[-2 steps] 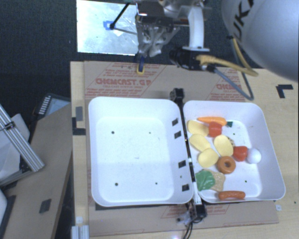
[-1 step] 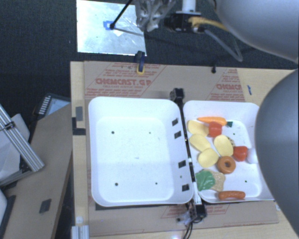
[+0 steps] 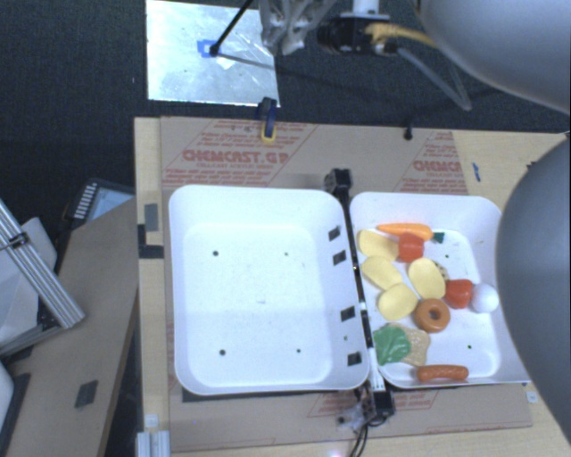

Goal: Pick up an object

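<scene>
The right bin (image 3: 482, 214) holds several toy foods. Among them are an orange carrot (image 3: 404, 229), a red block (image 3: 410, 246), several yellow pieces (image 3: 426, 278), a brown doughnut (image 3: 433, 314), a red tomato (image 3: 459, 293), a white egg (image 3: 484, 299), a green leaf (image 3: 390, 344) and a sausage (image 3: 442, 373). My gripper (image 3: 290, 27) is at the top edge of the view, high above the bench and well beyond both bins. The grey arm (image 3: 535, 294) runs down the right side and covers the right bin's outer edge.
The left bin (image 3: 254, 286) lies beside the right one, with a black divider strip (image 3: 352, 268) between them. Both rest on a cardboard sheet (image 3: 232, 152). A shiny metal plate (image 3: 210, 54) lies on the dark floor at the back left. An aluminium rail (image 3: 36, 277) stands at the left.
</scene>
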`<state>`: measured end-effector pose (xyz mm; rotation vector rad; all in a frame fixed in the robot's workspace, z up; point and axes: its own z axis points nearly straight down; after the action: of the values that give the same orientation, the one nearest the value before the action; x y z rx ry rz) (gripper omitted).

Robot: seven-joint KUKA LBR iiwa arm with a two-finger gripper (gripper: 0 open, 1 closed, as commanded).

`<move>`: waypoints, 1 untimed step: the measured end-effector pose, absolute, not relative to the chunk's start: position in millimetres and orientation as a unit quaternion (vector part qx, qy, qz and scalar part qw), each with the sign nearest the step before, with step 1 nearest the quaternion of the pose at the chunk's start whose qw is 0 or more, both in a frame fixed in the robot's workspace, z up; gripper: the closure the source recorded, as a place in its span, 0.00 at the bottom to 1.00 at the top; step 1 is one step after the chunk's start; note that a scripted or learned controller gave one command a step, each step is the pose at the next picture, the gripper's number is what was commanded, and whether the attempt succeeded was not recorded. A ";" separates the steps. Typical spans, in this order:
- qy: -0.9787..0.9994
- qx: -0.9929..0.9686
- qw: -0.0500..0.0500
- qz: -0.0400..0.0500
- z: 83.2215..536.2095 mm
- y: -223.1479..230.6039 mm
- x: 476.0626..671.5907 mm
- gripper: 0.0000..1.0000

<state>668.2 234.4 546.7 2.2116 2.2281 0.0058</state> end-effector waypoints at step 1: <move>0.712 0.703 0.001 0.003 557.8 234.7 668.1 1.00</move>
<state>668.1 234.7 557.8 2.2051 2.2334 0.0083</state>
